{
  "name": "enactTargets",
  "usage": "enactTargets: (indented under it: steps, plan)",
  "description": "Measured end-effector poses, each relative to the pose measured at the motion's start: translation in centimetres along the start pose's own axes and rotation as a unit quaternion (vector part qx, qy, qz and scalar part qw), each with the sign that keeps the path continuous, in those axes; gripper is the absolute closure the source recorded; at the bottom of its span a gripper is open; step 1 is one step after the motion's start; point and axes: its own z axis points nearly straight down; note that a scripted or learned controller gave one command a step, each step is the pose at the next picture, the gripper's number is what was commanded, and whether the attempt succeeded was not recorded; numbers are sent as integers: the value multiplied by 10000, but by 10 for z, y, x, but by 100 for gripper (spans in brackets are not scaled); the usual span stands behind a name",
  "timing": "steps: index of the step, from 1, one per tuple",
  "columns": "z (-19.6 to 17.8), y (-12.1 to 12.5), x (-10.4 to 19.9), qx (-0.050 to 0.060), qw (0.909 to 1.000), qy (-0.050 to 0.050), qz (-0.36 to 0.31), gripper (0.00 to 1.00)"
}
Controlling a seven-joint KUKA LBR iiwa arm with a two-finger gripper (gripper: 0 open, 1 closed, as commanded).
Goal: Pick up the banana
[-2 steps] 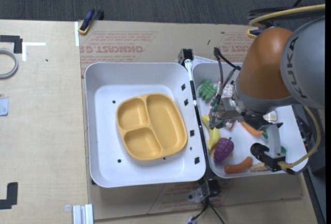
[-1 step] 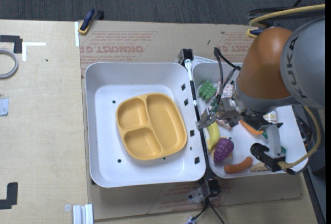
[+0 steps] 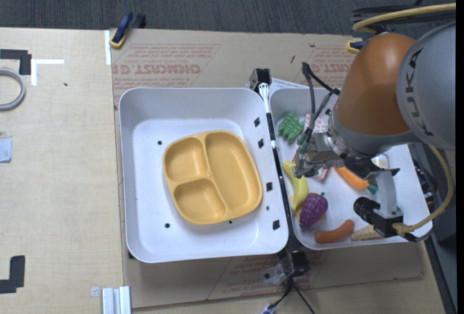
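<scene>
Yellow banana point(image 3: 298, 186) lies at right bin's point(image 3: 406, 236) left wall, beside purple grapes point(image 3: 313, 209). Pincer point(image 3: 313, 162) just above, approach step; aperture unclear. Next: descend, close.

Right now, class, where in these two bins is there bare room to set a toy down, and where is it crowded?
Free: the left bin's floor around the yellow tray. Crowded: the right bin, where banana, grapes, carrot and sausage lie under the arm.
</scene>
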Motion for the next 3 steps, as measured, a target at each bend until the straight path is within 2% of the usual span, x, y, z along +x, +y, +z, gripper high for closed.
enactTargets:
  steps: [1, 2, 3]
  plan:
    - [0, 0, 0, 0, 10000, -1, 1, 0]
    - [20, -5, -22, 18, 9808, 10, -1950, 0]
    - [20, -4, -22, 16, 9808, 8, -1950, 0]
